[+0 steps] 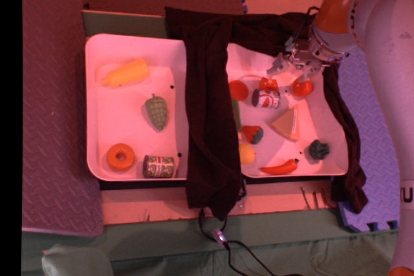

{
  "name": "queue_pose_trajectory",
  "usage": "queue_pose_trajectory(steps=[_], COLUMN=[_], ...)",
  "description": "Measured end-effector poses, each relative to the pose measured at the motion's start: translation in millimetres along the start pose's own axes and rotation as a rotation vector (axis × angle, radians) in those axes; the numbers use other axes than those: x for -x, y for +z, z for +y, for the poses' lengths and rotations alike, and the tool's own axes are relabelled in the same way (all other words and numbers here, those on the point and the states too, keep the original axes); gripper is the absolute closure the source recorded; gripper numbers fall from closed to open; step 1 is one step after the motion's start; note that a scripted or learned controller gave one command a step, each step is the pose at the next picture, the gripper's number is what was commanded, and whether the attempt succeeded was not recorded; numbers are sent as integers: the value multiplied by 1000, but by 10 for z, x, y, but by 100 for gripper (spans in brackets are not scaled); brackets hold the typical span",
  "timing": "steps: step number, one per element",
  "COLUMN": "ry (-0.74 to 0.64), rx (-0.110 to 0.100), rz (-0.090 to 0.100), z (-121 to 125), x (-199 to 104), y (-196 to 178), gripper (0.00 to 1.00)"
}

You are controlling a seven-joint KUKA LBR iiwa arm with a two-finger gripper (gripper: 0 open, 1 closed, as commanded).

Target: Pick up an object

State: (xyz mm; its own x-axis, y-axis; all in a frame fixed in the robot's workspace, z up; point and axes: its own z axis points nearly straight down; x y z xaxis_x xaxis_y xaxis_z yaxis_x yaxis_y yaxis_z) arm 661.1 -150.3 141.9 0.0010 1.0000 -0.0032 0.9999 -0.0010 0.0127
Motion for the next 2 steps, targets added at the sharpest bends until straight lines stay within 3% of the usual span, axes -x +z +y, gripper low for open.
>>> queue_pose_trajectory(steps=[1,2], ry=[2,1], rx=[5,-2], rz=[-3,0], z=[12,77], x=[12,44], y=[-121,-593], gripper=[100,100])
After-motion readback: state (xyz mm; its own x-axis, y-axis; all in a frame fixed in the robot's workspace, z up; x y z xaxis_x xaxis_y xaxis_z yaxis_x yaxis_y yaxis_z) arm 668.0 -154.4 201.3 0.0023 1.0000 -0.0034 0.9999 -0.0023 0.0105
